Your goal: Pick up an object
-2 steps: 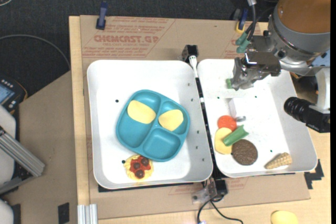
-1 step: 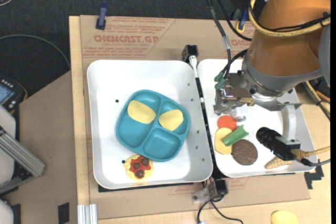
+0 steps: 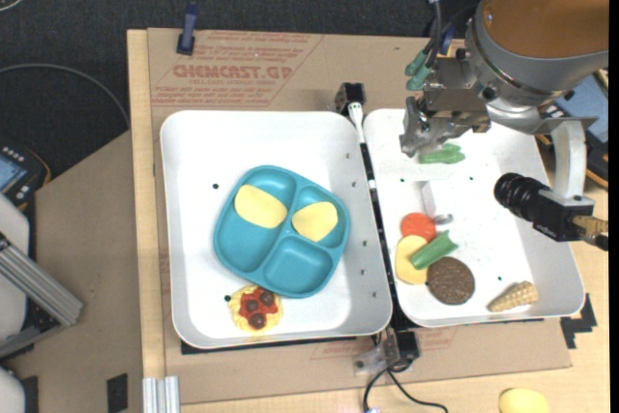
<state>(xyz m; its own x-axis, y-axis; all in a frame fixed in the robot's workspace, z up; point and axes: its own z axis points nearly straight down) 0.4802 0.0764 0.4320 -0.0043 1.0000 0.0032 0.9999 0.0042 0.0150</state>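
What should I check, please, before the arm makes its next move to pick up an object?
1. Gripper above the right bin: ok.
2. Target near it: ok, a green piece lies right under it.
3. Green piece between the fingers: cannot tell.
4. Other objects apart from the target: ok, the orange piece and brown cookie lie nearer the bin's front.
5. Blue tray out of the way in the left bin: ok.

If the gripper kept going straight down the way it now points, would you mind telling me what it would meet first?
Most likely the small green flat toy piece lying on the floor of the right white bin: the gripper hangs just above it, pointing down. Depth is hard to judge from this slant, so it may land on bare bin floor beside it.
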